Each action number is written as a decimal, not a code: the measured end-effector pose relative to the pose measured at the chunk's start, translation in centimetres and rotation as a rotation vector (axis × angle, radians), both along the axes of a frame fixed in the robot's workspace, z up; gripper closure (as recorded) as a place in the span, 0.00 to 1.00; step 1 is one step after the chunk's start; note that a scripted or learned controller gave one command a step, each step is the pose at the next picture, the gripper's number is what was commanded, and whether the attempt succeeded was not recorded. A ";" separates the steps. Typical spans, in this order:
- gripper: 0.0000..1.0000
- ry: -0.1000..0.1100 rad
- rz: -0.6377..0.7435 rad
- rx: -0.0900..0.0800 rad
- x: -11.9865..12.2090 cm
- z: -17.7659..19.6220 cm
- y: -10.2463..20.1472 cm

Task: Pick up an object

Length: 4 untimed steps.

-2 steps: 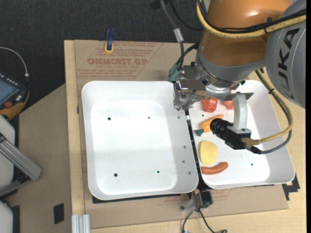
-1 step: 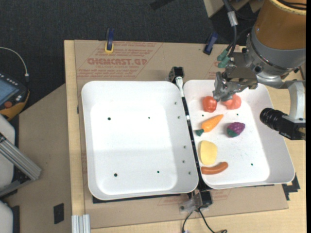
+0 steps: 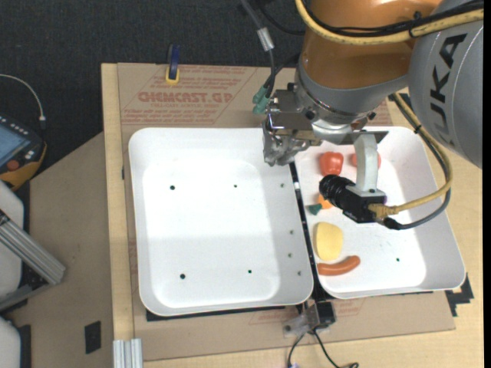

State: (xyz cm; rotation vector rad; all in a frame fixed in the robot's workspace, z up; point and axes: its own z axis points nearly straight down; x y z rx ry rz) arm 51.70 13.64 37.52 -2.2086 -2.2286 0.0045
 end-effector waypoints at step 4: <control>1.00 -0.011 -0.006 0.001 2.1 10.0 6.5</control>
